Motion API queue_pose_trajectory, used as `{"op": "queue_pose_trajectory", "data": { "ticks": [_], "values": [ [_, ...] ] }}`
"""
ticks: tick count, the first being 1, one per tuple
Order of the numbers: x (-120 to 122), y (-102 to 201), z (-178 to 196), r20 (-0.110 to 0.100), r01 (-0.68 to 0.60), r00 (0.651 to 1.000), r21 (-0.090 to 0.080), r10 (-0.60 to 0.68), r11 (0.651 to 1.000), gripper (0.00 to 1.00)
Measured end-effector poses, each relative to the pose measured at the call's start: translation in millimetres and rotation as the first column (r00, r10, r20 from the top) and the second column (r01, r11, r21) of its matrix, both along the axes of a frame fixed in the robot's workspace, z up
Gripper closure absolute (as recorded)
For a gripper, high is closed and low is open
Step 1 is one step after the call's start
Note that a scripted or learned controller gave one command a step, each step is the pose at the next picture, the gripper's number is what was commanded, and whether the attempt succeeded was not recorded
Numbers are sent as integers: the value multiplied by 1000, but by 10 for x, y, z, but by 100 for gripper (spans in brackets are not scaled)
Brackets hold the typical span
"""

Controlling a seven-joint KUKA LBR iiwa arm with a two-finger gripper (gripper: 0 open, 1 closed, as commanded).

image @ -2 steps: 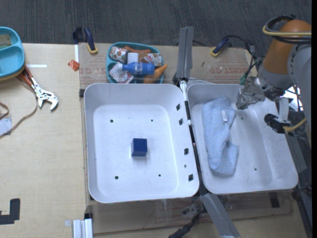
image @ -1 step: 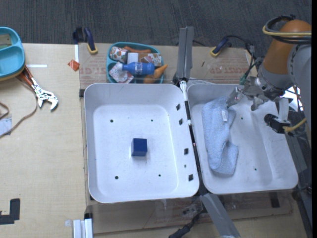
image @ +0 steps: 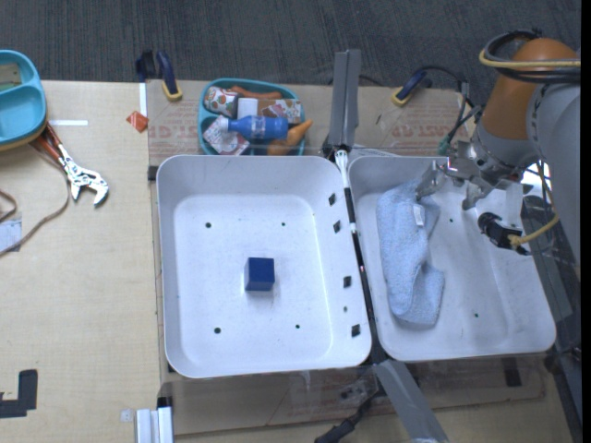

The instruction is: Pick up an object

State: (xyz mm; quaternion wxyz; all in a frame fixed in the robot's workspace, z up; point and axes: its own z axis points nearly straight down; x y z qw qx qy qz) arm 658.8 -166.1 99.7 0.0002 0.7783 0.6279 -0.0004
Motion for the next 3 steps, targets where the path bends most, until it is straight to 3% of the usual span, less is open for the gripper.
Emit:
{"op": "queue_pose_trajectory", "data": {
  "ticks": [1, 2, 3],
  "values": [
    [-142, 498, -72, 0, -80, 997, 0, 80, 997, 0],
    [-147, -36, 911, 1, 67, 998, -1, -67, 998, 0],
    [-556, 406, -62, 2, -117, 993, 1, 117, 993, 0]
  ]
}}
